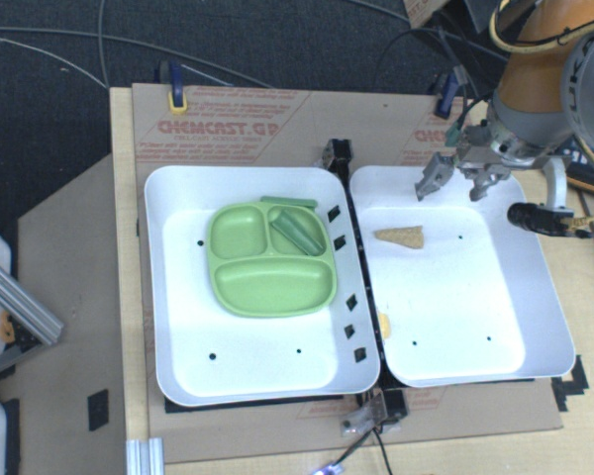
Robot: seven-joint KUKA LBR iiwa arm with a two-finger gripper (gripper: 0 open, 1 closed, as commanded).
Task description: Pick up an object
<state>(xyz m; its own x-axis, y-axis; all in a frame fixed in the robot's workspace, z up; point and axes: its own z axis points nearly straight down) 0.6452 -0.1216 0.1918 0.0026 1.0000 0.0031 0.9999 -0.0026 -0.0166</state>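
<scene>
Lots of bare floor is showing in the right white plastic bin (475,315); a flat tan wedge-shaped piece (400,237) is lying near its back.

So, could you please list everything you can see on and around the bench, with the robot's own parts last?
left bin: one, white, left half of the bench
right bin: one, white, beside the left bin
divided plate: one, light green, lying in the left bin
green piece: one, darker green, in the plate's upper right compartment
tan wedge: one, tan, lying flat near the top of the right bin
board: one, brown with red print, under both bins
clamps: two, blue, at the board's far edge
cables: several, grey, on the dark floor
arm: one, grey and orange, upper right
tool: one, fingers spread, above the right bin's far edge, holding nothing
</scene>
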